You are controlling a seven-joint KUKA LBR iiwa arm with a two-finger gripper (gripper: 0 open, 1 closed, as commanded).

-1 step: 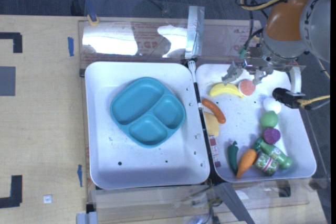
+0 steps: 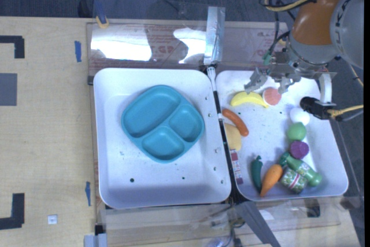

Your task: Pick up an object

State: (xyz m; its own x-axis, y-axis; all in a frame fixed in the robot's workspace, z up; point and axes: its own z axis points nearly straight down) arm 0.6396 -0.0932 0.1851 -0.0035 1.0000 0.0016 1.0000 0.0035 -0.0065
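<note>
tool [image 2: 270,83] is being seen with fingers spread wide, nothing held, hanging over the right bin [image 2: 338,168] | pink ball [image 2: 272,96] is lying just below, touching the toy banana [image 2: 248,100] | ball is being judged light, stiff, slippery plastic | grip is being advised across its middle, clear of the banana

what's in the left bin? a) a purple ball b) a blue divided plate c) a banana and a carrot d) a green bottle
b: the blue divided plate lies by itself in the left bin, while the banana, carrot and the other toys lie in the right bin.
</note>
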